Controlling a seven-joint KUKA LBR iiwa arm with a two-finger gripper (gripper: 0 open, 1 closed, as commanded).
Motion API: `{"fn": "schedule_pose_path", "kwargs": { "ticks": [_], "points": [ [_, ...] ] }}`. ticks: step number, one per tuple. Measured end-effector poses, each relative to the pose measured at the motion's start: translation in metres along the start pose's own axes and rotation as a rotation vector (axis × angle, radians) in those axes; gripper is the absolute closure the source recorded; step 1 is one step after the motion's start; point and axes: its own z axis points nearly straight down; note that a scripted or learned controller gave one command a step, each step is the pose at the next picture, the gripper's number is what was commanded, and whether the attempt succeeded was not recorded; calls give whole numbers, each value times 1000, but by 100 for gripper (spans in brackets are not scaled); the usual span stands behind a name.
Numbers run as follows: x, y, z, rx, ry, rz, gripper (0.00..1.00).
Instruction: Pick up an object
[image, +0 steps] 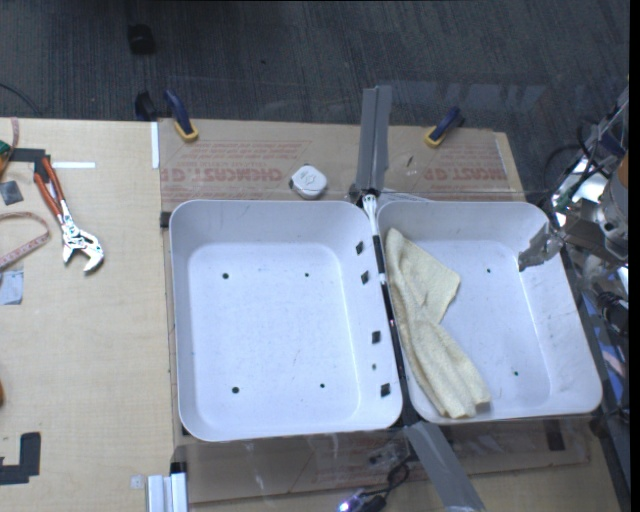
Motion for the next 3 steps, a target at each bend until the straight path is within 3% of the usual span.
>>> {"fn": "schedule_pose_path", "kwargs": {
  "ticks": [1, 2, 3],
  "points": [
    [89, -26, 49, 3, 0, 132, 0],
    [44, 6, 30, 0, 0, 126, 0],
    [14, 6, 61, 3, 0, 282, 0]
  ]
}}
